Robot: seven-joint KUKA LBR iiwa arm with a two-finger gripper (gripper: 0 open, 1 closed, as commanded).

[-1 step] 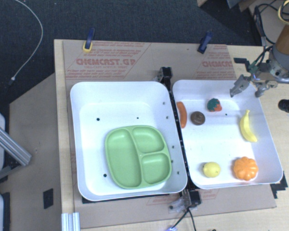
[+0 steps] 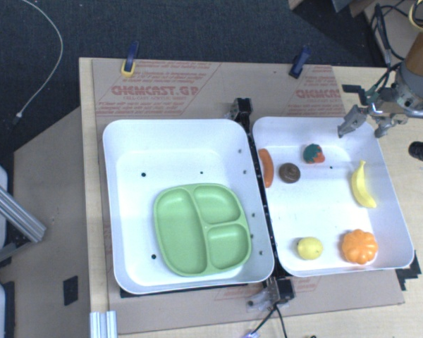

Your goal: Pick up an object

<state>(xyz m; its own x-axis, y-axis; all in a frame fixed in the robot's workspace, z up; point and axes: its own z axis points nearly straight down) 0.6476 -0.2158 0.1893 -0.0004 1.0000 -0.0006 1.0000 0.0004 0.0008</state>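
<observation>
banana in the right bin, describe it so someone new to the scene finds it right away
Look in the right bin, along its right wall, about halfway down. The banana lies there, small, yellow and curved. The lemon is also yellow but round, and the pumpkin below the banana is orange.

We log two white bins side by side. Left bin (image 2: 120, 189) holds a green divided plate (image 2: 201, 229). Right bin (image 2: 324, 203) holds an orange carrot (image 2: 266, 167) at its left wall, brown round item (image 2: 290, 173), teal-and-orange item (image 2: 312, 153), banana (image 2: 362, 186), lemon (image 2: 309, 248), small pumpkin (image 2: 358, 246). Gripper (image 2: 366, 122) sits open above the far right corner, nothing between its fingers.
</observation>
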